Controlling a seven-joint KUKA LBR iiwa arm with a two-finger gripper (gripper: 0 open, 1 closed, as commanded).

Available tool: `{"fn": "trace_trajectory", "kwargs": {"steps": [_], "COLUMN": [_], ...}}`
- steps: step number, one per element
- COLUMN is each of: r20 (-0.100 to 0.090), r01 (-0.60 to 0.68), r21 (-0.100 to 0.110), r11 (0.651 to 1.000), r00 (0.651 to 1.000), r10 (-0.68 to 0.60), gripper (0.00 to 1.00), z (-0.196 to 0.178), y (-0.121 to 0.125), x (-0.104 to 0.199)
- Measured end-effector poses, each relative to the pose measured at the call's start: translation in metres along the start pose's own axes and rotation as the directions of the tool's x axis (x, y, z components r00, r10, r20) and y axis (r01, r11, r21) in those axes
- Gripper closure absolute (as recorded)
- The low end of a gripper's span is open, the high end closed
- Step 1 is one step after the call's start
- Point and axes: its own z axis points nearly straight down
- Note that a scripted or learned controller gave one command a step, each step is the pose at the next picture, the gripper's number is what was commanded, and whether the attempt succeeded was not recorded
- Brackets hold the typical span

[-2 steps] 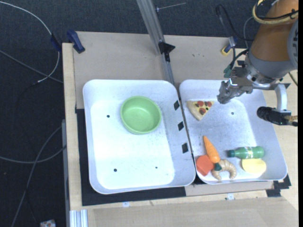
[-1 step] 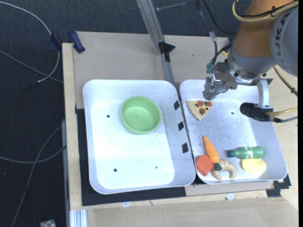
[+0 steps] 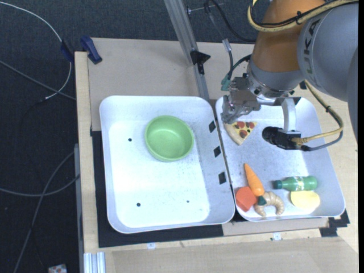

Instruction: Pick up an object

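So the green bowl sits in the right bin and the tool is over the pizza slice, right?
Not quite. The camera view shows the green bowl in the left bin, not the right. The tool is indeed over the pizza slice.

Pizza slice (image 3: 241,131), right bin's (image 3: 324,152) back-left

A pale wooden bench (image 3: 142,67) stands on dark carpet (image 3: 34,124); thin cables (image 3: 40,16) trail across the floor at left
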Motion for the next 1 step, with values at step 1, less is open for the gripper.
{"fn": "trace_trajectory", "kwargs": {"steps": [1], "r20": [0.002], "r01": [0.000], "r21": [-0.008], "r11": [1.000], "r00": [1.000], "r10": [0.000], "gripper": [1.00], "z": [0.0015], "y": [0.0117], "x": [0.0609]}}
